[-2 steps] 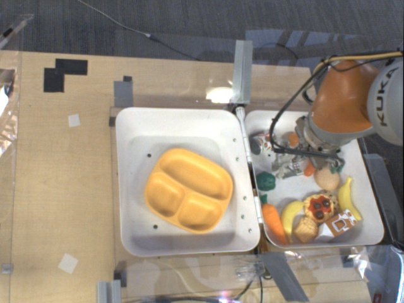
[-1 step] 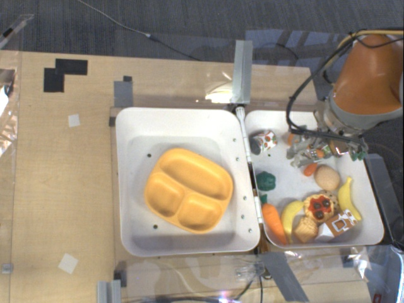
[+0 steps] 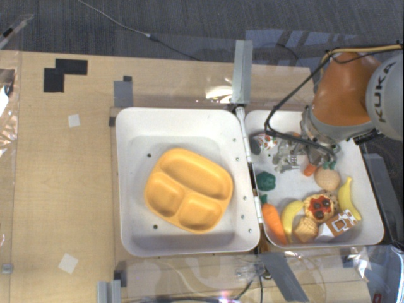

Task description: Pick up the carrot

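Note:
The carrot [image 3: 273, 223] is an orange, tapered piece lying against the left wall of the right bin [image 3: 372, 229], near its front corner. My gripper [image 3: 289, 158] hangs low over the back half of that bin, under the orange wrist band [image 3: 341, 87]. It is well behind the carrot and apart from it. A small orange and green piece [image 3: 310, 168] lies just to the right of the gripper.
Around the carrot lie a dark green item [image 3: 266, 180], a yellow fruit [image 3: 290, 213], a cracker [image 3: 305, 230], a pizza slice [image 3: 320, 205], a beige round item [image 3: 327, 180] and a banana [image 3: 349, 198]. A yellow divided plate [image 3: 189, 189] sits in the left bin [image 3: 132, 137].

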